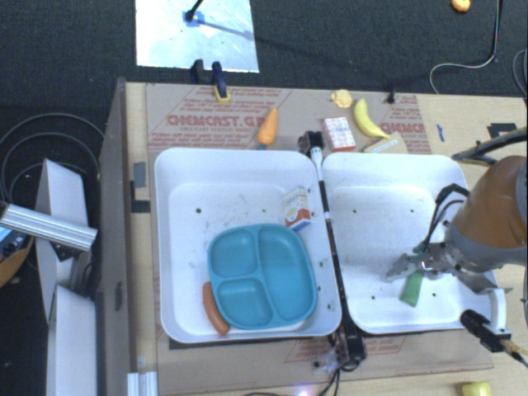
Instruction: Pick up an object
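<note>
Entry: right bin, grasp attempt on green object in progress.

I am watching the arm point(495, 213) reaching in from the right, with the end effector point(412, 266) sitting low over the floor of the right bin point(371, 188). The green object point(412, 288) is lying in that bin's lower right part, its upper end touching or just under the end effector's tips. I am not able to tell how far the end effector is spread, nor whether it has hold of anything. I am logging the left bin point(190, 180) as carrying a blue divided tray point(262, 276), an orange sausage-shaped item point(214, 308) beside it and a small packet point(297, 207). I am judging the step as approach-to-grasp; next I am expecting a firm closure on the green object, then a straight lift to confirm it is coming up.
</note>
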